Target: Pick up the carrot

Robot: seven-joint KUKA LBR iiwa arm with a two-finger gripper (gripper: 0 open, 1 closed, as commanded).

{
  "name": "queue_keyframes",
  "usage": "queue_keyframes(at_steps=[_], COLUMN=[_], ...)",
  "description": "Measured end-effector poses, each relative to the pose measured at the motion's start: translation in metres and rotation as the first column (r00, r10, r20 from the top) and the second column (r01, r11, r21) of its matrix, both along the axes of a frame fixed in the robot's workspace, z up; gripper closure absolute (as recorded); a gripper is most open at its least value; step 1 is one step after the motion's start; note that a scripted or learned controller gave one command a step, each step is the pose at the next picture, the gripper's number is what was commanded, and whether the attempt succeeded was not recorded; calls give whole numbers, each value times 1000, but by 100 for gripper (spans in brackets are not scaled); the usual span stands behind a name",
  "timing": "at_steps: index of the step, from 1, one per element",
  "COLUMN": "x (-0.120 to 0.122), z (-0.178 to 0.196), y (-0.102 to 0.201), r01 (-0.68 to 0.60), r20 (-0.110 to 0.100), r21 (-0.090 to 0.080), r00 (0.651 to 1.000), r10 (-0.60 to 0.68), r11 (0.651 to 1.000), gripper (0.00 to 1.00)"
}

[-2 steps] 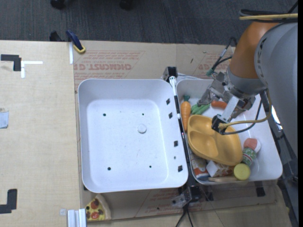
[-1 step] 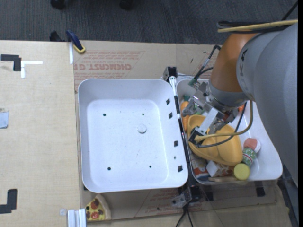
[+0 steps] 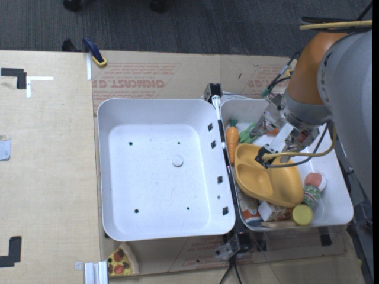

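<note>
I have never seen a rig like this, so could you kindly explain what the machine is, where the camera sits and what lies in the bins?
There is one picture, from a camera fixed above the bench, looking down at a slant. The big grey shape with the orange band is a robot arm reaching in from the right. Its tool, the part meant for grasping, hangs over the right bin, which sits beside the left bin. The right bin holds a jumble: the carrot by its left wall, a yellow bowl, a green thing and more. The carrot, which the arm should pick up, lies apart from the tool, so it is not held.
</note>
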State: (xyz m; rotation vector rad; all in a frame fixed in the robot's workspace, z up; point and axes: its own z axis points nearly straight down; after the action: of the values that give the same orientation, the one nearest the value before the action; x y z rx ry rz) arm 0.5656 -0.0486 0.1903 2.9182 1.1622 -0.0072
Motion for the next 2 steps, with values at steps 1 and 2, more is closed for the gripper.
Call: queue_keyframes(at_steps=[1,2], x=[-15,-23], z=[0,0], y=[49,62], r01=[105,307], r20=[0,1], r21=[1,0], r00=[994,952], r10=[-105,-307], r11=[994,952], gripper=[0,0])
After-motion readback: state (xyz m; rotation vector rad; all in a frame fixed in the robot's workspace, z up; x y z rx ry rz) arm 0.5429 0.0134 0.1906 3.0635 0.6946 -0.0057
